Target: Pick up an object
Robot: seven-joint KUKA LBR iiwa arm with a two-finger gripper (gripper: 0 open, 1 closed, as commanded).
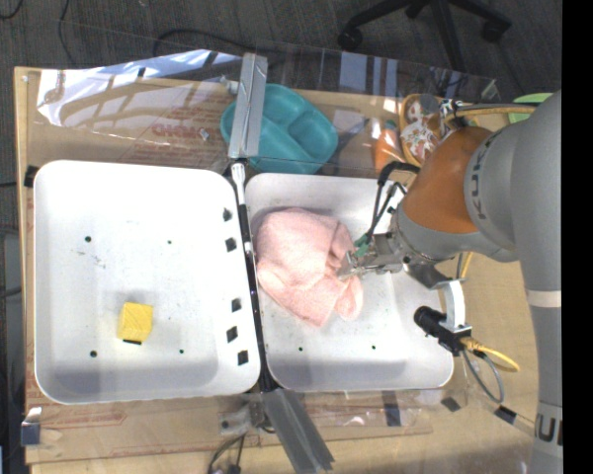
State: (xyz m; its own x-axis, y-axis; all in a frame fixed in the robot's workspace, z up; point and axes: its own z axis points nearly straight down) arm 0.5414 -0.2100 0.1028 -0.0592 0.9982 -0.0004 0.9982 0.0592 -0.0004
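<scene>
- You see the pink cloth point(298, 263) lying crumpled in the right bin point(395, 363), against its left wall.
- You see the pincer point(353, 262) at the cloth's right edge, touching the fabric.
- You cannot tell whether the pincer is apart or together; the wrist and cloth folds obscure it.
- You see the arm point(474, 191) entering from the right, its orange band directly above the pincer.
- You see a yellow block point(135, 321) in the left bin point(128, 196), near its lower left corner, well apart from the cloth.
- You see a teal tray point(282, 131) on the bench point(128, 418) just behind the two bins.
</scene>
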